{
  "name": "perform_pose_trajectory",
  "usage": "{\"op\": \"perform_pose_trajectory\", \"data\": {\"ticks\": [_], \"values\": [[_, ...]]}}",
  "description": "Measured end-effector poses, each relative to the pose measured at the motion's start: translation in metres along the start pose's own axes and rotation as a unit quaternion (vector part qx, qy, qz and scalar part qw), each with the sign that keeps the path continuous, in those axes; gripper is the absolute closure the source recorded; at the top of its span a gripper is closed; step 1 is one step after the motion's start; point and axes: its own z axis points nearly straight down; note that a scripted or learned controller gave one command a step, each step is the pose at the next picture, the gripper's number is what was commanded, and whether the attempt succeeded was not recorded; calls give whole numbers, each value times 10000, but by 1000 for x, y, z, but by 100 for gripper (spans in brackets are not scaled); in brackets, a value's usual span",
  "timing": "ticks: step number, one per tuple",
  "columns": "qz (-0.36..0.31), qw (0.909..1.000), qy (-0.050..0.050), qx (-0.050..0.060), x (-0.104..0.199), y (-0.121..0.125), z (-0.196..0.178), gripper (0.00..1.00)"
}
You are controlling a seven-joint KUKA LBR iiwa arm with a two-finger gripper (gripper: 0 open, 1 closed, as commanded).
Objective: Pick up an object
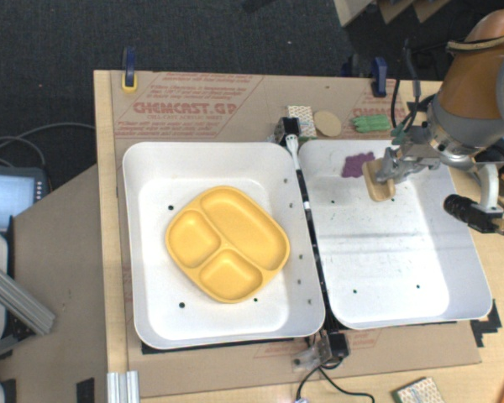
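a: what is seen from the camera above the table (193,99)?

b: two white bins are seen side by side. a yellow divided plate (227,243) is lying in the left bin (143,183). in the right bin (420,267), near its far edge, a small tan block (380,187) is found, with a purple piece (356,164) just beside it on the left.

a: and the arm?

b: the claw (386,170) is lowered over the tan block, at the far end of the right bin. the block is partly covered by it. whether the claw is open or closed cannot be told, and a grip on the block cannot be confirmed.

a: so the thing to be picked up is where?

b: it is judged to be the tan block, resting on the bin floor under the claw. the purple piece is the other candidate.

a: what could go wrong from here?

b: the block could be pushed aside rather than caught if the claw is set off-centre over it. the purple piece, being so close, could be nudged or trapped along with it. the bin's far wall is also near, so a block knocked that way could be wedged against it. a lift with a weak hold could let the block be dropped back into the bin.
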Motion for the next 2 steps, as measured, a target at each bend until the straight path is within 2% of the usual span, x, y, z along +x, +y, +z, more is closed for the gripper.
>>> {"op": "perform_pose_trajectory", "data": {"ticks": [1, 2], "values": [[15, 10000, 2, 7, 28, -26, 99, 100], [-14, 10000, 11, 17, 101, -22, 9, 100]]}}
